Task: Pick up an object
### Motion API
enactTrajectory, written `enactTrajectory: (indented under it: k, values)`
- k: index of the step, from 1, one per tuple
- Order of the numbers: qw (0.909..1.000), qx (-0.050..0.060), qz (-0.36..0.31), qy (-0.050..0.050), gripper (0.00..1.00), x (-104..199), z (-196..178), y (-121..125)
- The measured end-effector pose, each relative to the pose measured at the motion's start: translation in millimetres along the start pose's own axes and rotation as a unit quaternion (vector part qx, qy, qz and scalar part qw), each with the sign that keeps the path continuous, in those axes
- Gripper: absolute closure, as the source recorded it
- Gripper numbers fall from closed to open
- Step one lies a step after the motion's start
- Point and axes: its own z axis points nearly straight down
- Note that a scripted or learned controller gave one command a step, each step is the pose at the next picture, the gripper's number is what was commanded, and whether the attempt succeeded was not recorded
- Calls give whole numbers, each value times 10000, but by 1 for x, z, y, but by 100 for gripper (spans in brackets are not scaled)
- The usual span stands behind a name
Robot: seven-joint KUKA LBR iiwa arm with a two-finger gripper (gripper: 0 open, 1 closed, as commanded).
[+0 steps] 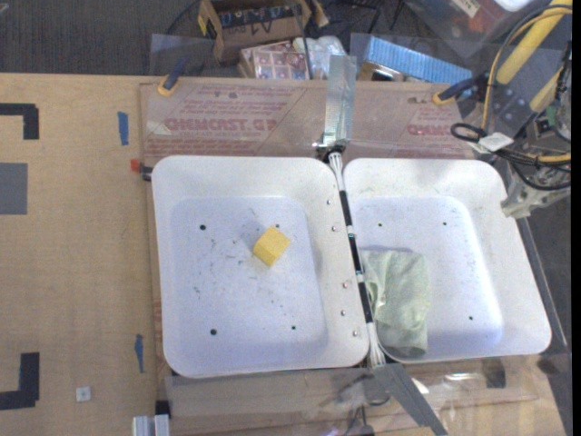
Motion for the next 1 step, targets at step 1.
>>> enactTrajectory:
  k: [1]
  values:
    - [9922,11,-1243,-4,100,11,-119,25]
